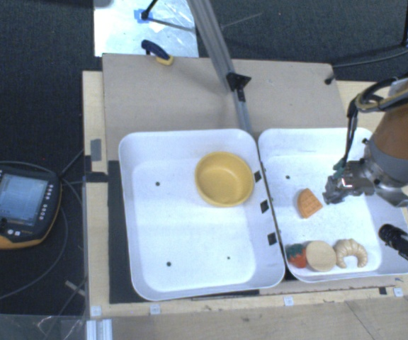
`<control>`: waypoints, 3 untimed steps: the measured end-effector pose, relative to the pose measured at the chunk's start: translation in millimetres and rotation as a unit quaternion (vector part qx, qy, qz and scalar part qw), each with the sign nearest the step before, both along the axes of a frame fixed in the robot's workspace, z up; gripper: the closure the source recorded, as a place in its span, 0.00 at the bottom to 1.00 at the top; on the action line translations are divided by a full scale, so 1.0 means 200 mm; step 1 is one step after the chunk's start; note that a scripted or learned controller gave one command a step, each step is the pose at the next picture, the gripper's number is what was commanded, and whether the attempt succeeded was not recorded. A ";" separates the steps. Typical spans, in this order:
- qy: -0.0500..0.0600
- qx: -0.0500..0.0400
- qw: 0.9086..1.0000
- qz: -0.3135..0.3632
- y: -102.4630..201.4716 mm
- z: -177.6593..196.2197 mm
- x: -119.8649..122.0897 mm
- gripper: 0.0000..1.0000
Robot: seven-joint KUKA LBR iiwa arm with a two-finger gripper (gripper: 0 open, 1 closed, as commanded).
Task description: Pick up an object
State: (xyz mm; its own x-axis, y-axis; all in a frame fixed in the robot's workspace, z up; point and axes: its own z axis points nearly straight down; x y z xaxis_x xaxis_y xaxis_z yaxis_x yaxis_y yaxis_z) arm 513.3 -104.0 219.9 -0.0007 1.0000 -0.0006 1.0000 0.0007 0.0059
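In the right bin (pixel 310 142) lie an orange bread-like wedge (pixel 308 203), a round tan disc (pixel 320 256) with a red and green piece (pixel 297 255) at its left, and a croissant (pixel 351 252). A yellow bowl (pixel 224 178) sits in the left bin (pixel 183 261) near its upper right. My gripper (pixel 336 188) hangs over the right bin, just right of the orange wedge and above the croissant. Nothing shows between its fingers.
The arm's grey body and orange band (pixel 402 129) cover the right bin's right side. A metal pole (pixel 214 41) slants down to the bins' back edge. A teach pendant (pixel 16 204) lies on the floor at left.
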 end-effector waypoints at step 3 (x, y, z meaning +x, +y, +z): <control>0.003 0.001 1.000 0.003 0.55 0.08 0.10 1.00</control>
State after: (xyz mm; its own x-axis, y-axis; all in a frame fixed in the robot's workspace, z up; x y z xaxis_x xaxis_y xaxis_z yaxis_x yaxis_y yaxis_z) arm 532.4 6.3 235.4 -0.0058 1.0000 0.0015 1.0000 0.0058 0.0002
